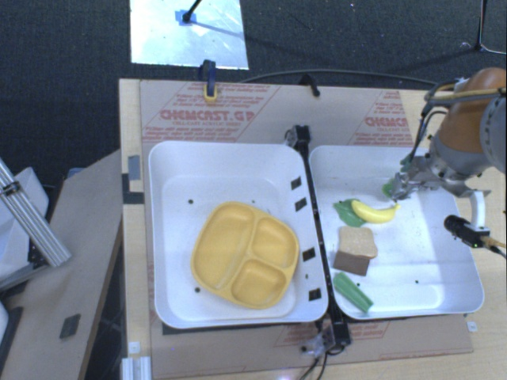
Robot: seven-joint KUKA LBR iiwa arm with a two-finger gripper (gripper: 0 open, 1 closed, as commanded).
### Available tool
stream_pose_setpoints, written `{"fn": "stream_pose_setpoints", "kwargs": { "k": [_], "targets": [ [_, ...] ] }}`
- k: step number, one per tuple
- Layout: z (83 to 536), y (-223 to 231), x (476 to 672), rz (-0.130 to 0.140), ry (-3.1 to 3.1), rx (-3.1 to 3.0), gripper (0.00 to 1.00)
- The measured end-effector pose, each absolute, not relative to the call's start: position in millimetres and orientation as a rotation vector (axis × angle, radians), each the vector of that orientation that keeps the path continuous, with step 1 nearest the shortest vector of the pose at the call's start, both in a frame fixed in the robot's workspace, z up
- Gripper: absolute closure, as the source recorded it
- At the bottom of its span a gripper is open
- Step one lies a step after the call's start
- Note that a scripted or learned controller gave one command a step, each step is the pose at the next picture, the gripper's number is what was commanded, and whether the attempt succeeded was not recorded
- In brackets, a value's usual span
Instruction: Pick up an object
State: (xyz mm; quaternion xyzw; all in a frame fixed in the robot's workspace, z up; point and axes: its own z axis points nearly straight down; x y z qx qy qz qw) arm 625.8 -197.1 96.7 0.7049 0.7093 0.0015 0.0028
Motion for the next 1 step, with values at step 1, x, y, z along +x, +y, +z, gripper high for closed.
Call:
{"fn": "stream_pose_setpoints", "kwargs": {
  "k": [1],
  "targets": [
    [145.4,-196.2,618.6,0.004,2.219,2.217,1.0]
  ]
}}
